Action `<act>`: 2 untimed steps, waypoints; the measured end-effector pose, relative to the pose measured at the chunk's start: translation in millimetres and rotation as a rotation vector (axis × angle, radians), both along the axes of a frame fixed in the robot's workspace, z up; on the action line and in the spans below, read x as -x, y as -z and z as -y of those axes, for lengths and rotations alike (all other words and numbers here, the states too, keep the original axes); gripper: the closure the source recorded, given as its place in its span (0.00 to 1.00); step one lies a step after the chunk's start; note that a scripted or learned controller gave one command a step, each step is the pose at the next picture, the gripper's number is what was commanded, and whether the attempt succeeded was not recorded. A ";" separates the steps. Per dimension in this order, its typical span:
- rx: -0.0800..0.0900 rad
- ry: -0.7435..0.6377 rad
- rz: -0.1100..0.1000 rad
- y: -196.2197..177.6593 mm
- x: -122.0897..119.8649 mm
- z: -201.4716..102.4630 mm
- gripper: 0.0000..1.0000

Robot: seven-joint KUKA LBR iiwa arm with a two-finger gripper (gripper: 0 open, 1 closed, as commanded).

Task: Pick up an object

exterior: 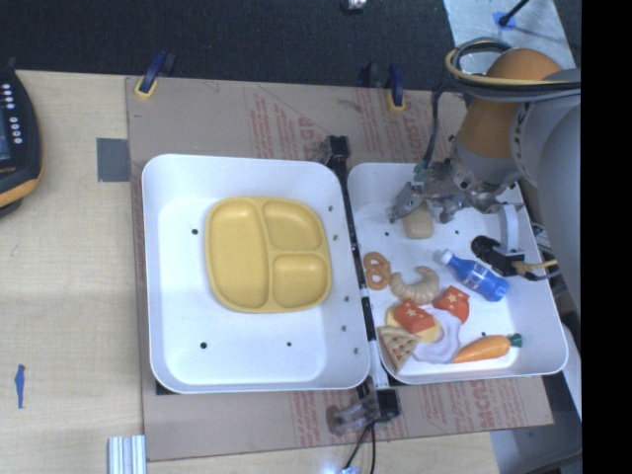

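Pale beige rounded lump (419,224) lies near the right white bin's (548,358) far edge, under the hand (427,202); grip state unclear.

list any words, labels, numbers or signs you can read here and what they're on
Nothing here can be read for certain.
Cardboard sheet under the bins: faint red print in slanted lines, too blurred to read.
Black and orange device at the left edge: buttons and a screen, markings too small to read.
Blue bottle in the right bin: no legible label.
Yellow divided tray in the left bin: no text.
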State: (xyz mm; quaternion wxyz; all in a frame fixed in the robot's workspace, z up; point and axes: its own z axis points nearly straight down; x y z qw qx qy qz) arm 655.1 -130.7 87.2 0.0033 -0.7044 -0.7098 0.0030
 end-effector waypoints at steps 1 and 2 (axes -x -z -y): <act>0.002 -0.002 0.005 -15.7 -1.5 1.4 1.00; 0.003 0.011 0.003 -4.6 28.0 86.2 1.00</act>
